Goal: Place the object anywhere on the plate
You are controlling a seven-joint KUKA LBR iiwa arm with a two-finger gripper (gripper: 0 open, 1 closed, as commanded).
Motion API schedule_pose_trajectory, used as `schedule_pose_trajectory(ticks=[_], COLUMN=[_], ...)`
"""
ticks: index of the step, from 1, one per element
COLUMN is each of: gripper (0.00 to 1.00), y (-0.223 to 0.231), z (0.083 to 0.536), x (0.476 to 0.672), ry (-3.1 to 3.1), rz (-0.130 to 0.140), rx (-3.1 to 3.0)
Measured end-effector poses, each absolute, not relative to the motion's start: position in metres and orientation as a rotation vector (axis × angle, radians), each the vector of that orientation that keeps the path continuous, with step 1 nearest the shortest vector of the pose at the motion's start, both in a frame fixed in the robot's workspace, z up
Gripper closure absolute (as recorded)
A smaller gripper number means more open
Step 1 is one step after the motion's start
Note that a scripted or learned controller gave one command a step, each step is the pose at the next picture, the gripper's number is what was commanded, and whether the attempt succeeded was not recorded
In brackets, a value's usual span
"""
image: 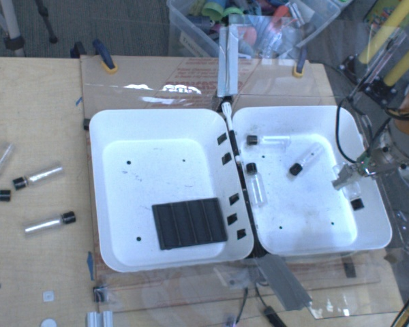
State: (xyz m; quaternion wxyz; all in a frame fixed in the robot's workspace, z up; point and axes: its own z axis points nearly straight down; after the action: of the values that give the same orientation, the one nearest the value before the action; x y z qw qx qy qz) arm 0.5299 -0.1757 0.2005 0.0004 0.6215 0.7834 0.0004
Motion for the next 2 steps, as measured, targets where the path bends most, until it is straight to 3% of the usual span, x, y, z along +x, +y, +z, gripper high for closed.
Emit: schedule_pose_trajectory(ticks=[1,2], gripper=[1.00,1.00], y=[-0.140,-0.071], z=[0.136,0.184], x=[0.485,0.540], ry=[2.341,2.655], rz=[-0.003,0.001], rx=[2.105,1.676])
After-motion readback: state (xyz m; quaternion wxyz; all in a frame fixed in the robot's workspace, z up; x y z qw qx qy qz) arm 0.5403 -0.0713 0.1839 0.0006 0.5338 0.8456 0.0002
